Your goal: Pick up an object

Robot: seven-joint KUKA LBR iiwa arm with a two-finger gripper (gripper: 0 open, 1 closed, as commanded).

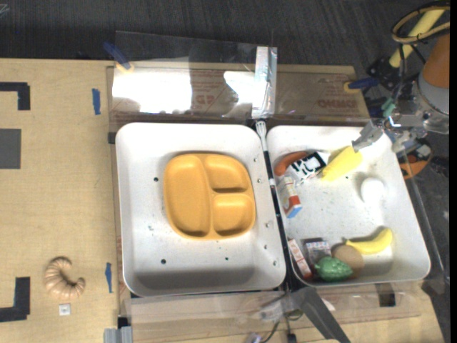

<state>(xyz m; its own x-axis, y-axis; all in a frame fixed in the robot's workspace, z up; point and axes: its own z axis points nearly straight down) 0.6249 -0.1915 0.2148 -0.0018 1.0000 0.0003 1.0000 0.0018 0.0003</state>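
Note:
The right bin [407, 213] holds several objects. A yellow wedge-shaped piece [341, 163] lies at the back beside a black-and-white item [308, 165] and an orange-red item [284, 161]. A small bottle [289, 196] lies by the left wall, and a white lump [372, 189] sits mid-bin. At the front are a banana [373, 242], a brown round item [348, 254], a green item [333, 269] and a red packet [299, 257]. My gripper [383, 144] hangs over the bin's back right corner, open, with nothing between its fingers. Its left finger [367, 137] is just right of the yellow piece.
The left bin [136, 213] holds a yellow divided plate [209, 194]. A croissant-like toy [64, 277] lies on the bench at front left. A clear plastic sheet [193, 84] stands behind the bins. Cables and the arm [435, 84] crowd the right edge.

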